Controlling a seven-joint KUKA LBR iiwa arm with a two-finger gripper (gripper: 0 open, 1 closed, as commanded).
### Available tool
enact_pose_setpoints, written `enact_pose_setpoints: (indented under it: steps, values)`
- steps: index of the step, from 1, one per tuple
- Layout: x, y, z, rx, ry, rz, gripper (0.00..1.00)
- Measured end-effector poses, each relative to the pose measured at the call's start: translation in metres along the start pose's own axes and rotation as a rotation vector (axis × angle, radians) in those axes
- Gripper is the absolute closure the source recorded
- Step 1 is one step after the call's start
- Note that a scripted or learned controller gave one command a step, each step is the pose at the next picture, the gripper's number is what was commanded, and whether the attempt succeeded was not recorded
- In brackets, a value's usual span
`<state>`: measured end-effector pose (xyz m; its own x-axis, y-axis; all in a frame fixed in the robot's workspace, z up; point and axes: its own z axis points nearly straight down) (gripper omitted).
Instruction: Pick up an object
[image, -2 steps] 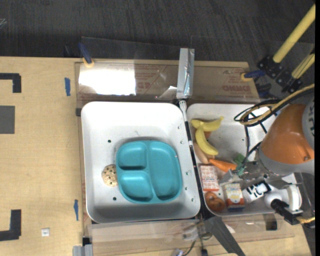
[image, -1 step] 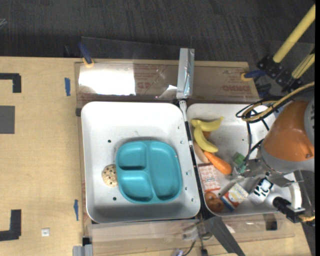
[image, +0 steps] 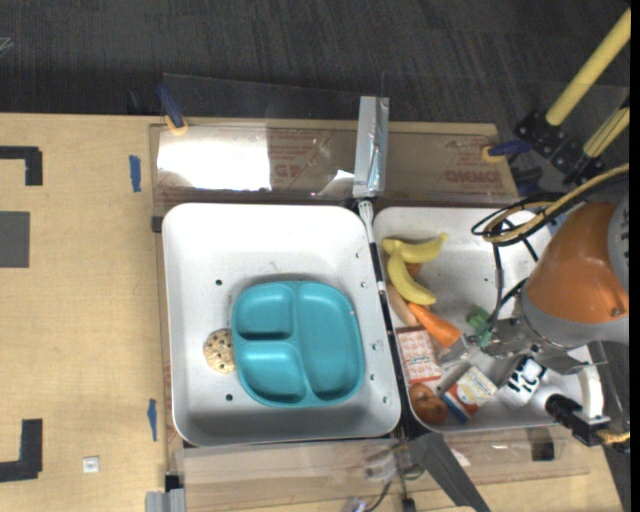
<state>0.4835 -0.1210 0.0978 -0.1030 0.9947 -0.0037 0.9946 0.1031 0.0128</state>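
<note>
the arm (image: 575, 275) hangs low over the right bin (image: 460, 240), gripper (image: 480, 352) down among the carrot (image: 435, 322), box (image: 470, 385) and banana (image: 410, 270), grip state i cannot tell, so this looks like the reach-and-grasp step, next needing a firm close and straight lift.

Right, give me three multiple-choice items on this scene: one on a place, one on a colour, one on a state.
1. Where does the cookie lie?
A. In the left bin, beside the tray
B. In a tray compartment
C. In the right bin

2. What colour is the divided tray?
A. Red
B. Teal
C. Black

3. How do the bananas lie?
A. Hanging from the gripper
B. Resting in the right bin
C. On the tray

Answers: 1 A, it sits on the left bin's floor at the tray's left edge. 2 B, plainly teal. 3 B, they rest on the right bin's floor.
</note>
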Motion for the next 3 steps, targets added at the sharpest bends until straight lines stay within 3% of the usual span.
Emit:
enact_pose_setpoints:
  steps: [1,2,3]
  values:
    - [0.002,0.054,0.011,0.007,0.001,-0.031,0.00]
    - [0.002,0.056,0.000,0.002,0.000,-0.030,1.00]
    - [0.058,0.097,-0.088,0.007,0.004,0.155,1.00]
